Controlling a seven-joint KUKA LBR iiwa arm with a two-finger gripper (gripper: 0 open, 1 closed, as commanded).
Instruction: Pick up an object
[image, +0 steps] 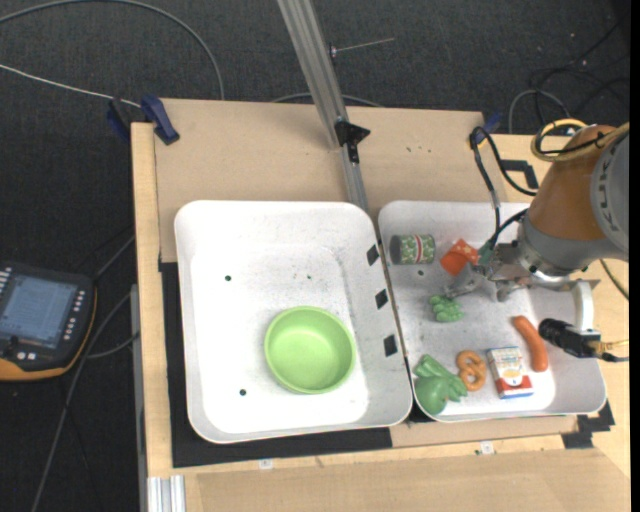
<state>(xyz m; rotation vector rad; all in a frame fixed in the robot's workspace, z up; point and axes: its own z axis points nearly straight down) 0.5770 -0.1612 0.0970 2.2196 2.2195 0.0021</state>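
From the camera view above the tabletop (260, 150), the arm reaches in from the right and its tool (468, 285) sits low in the right bin (560, 400), just beside a small orange block (457, 257) and a little above a small green toy (446, 308). Whether its tips are spread or pressed together I cannot tell; they are too small and dark against the speckled floor, and nothing is visibly pinched between them.

To do this pick well, I would judge the small green toy or the orange block the natural targets, since both lie close to the tool. It should centre over one piece alone, come straight down, and close without nudging the neighbouring can (413, 248), which lies on its side near the bin's upper left corner.

The right bin also carries an orange carrot-like stick (531, 342), a pretzel-shaped piece (471, 368), a small red and white carton (509, 372) and a leafy green toy (437, 384) against the lower left wall. The left bin (210, 240) holds a single green bowl (309, 349), upright, toward its lower right.
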